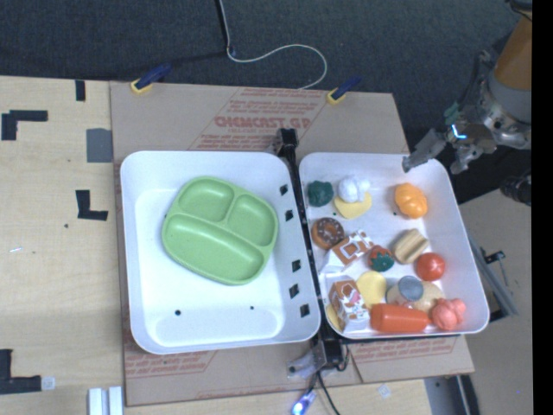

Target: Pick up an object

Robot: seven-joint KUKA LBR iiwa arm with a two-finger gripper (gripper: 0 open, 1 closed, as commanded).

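Cardboard sheet underlies both white bins on wooden bench.

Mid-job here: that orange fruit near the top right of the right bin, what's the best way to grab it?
Probably from straight above, closing across the middle of the orange fruit. It is rounded and lies apart from its neighbours, with bare bin floor on all sides, so there is room for fingers. The hand sits just outside the bin's upper right corner, close by.

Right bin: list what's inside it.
The right bin holds toy foods: an orange, a donut, a tomato, a carrot, a bun and more, crowded at the near end. Whatever lies beneath that pile is covered.
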